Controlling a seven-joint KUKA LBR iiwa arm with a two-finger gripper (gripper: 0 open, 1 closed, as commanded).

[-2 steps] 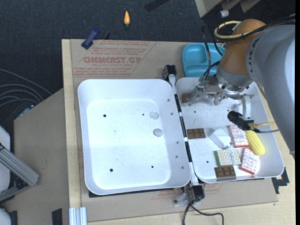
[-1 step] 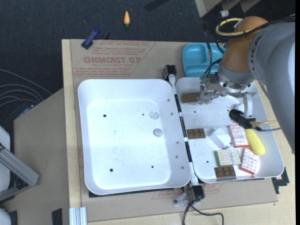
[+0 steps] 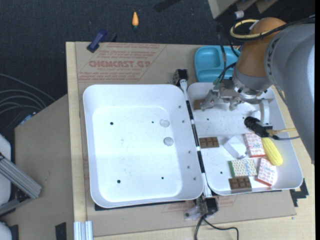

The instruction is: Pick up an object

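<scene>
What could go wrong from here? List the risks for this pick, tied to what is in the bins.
1. The gripper sits at the right bin's far end, while most items lie toward the near end, so closing here may catch nothing.
2. The yellow corn, patterned packets and white block crowd together; a descent there could nudge or grab two.
3. The brown chocolate bar lies flat by the bin wall, likely hard to grip.

We are counting two white bins on the bench, the left bin (image 3: 135, 144) and the right bin (image 3: 220, 171). Using the right bin as our landmark, we are seeing inside it two brown chocolate-like bars (image 3: 209, 143) (image 3: 240, 183), three patterned packets (image 3: 253, 145) (image 3: 243, 167) (image 3: 266, 173), one white block (image 3: 233, 147) and one yellow corn cob (image 3: 272, 151). Just beyond its far rim one blue dish (image 3: 210, 62) is sitting.
</scene>
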